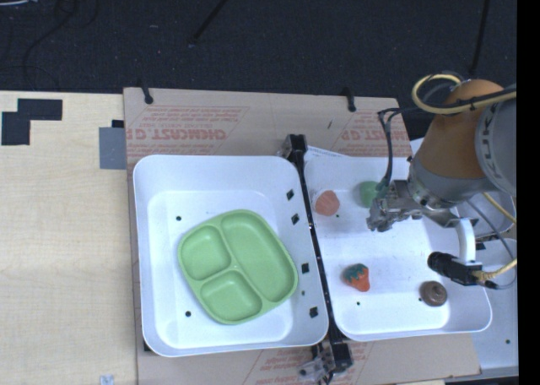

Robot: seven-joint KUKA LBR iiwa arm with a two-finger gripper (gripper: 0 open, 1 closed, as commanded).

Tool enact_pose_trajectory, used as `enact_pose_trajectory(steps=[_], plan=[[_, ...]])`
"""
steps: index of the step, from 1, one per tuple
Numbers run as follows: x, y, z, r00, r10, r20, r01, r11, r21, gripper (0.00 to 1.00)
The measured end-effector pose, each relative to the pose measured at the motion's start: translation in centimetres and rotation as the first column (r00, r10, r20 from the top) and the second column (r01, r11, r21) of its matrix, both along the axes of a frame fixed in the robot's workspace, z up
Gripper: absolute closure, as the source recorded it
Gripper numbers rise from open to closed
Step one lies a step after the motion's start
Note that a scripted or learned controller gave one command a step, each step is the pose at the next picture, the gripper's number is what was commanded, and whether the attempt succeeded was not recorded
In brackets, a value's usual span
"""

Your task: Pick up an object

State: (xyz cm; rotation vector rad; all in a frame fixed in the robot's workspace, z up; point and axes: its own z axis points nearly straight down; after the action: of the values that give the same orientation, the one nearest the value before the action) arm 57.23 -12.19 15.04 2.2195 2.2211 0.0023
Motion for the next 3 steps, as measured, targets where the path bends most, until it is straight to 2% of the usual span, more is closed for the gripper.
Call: enact_pose_trajectory(steps=[2, 3], plan=[[-0.9, -1.2, 10.9, 1.000, 0.000, 0.001, 0.000, 1.000, -0.001, 1.00], [-1.9, 3.7, 11.1, 1.000, 0.003, -0.006, -0.003, 1.000, 0.002, 1.00]])
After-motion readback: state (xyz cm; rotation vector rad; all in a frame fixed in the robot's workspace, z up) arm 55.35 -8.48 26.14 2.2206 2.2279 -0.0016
